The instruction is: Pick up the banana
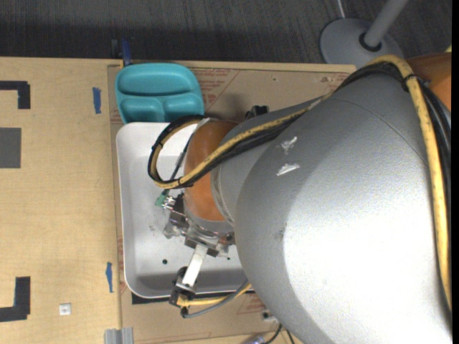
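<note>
The grey arm (337, 192) reaches in from the right and bulks over most of the bench (57, 213), its broad pale shell nearest the camera; beyond the shell the orange band (204, 170) sits above the wrist, over the middle of a shallow white bin (136, 213). Below the band the gripper (190, 231) points down into the bin, seen from above as a cluster of metal parts low over the white floor, towards the near end; whether it is wide or narrow I cannot tell, since its own body and the wrist cover its working end. Where the banana lies, and how it looks (colour, curve, which way it points), I cannot tell either; the arm covers the right part of the bin and all that lies to the right of it.

At the far end of the bin a teal plastic tray (159, 92) rests across the rim, rounded at the corners, with two shallow hollows side by side along its nearer edge; it is well apart from the gripper. The bare floor of the bin carries a few small dark specks (165, 262) near the gripper. The bench is cardboard-brown; black marks (18, 95) run down its left edge; a short strip of blue tape (97, 100) sits just left of the bin's far corner. Beyond the bench lies dark carpet (179, 6), with a round grey stand base (350, 40) and its slanting pole at the upper right.
</note>
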Tool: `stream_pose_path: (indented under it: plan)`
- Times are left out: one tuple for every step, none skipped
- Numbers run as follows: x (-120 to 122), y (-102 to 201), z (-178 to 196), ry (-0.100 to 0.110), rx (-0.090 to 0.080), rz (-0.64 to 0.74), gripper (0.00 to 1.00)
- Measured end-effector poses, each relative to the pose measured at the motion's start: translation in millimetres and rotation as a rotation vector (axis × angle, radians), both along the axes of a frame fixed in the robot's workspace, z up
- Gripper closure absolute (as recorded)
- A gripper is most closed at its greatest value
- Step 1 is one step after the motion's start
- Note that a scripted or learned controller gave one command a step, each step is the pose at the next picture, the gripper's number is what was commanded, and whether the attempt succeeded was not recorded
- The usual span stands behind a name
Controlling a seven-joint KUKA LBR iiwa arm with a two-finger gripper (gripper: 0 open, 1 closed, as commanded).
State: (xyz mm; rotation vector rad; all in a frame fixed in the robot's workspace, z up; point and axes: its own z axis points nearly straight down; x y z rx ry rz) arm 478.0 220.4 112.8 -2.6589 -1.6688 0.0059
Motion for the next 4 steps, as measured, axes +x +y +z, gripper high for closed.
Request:
stream_pose_path:
  plan:
    - [1, 4, 12, -0.003, 0.000, -0.176, 0.00]
    - [1, 4, 12, -0.003, -0.001, -0.176, 0.00]
    - [1, 4, 69, -0.005, 0.000, 0.222, 0.00]
    - [4, 5, -25, -0.005, 0.003, 0.429, 0.00]
